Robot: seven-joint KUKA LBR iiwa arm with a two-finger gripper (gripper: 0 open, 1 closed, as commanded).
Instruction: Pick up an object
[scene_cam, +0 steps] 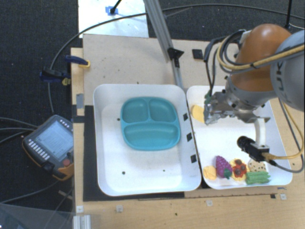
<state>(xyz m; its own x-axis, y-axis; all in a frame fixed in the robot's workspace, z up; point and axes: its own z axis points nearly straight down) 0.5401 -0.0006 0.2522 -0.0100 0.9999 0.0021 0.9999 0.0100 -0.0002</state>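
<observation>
My jaws (pixel 210 117) hang low over right bin (pixel 224 149), beside its left wall. Cannot tell whether they stand apart or together; wrist hides them. Yellow piece (pixel 197 112) lies just left of jaws, possibly touching. Toy food cluster (pixel 236 170) sits well below jaws. Teal divided plate (pixel 150 123) rests far left, in left bin (pixel 143 175).

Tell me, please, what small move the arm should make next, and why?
Probably a short descent onto the yellow piece. The gripper sits beside it at the right bin's upper left corner, with nothing visibly held. The other toy foods lie far off, along the near edge.
</observation>
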